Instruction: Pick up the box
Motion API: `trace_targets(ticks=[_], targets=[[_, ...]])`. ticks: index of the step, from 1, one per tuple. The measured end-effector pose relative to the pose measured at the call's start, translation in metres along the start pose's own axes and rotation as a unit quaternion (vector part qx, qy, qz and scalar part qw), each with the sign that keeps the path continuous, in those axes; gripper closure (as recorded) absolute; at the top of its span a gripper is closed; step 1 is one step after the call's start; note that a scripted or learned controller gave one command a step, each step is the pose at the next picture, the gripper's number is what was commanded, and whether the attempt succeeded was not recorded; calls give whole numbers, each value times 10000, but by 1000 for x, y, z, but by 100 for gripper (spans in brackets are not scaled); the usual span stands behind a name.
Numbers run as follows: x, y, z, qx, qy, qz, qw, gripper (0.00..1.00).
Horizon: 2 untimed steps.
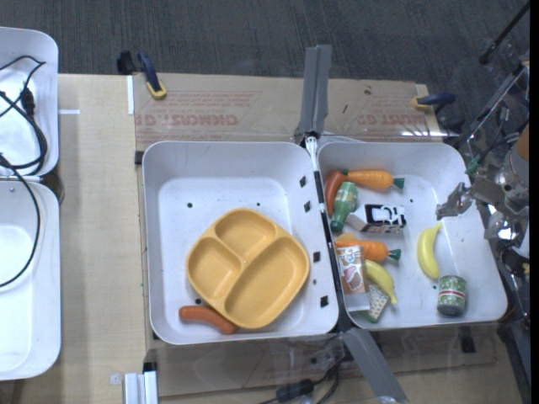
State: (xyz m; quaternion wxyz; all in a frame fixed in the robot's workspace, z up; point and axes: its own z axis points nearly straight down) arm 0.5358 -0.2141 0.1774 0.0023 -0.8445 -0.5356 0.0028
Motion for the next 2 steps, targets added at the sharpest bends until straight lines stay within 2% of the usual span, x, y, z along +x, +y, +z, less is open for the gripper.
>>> trace_targets(ticks=[1,2], targets=[[65,-72,46,10,-2,1462,9893,0],[52,-64,90,5,2,1413,9900,0]])
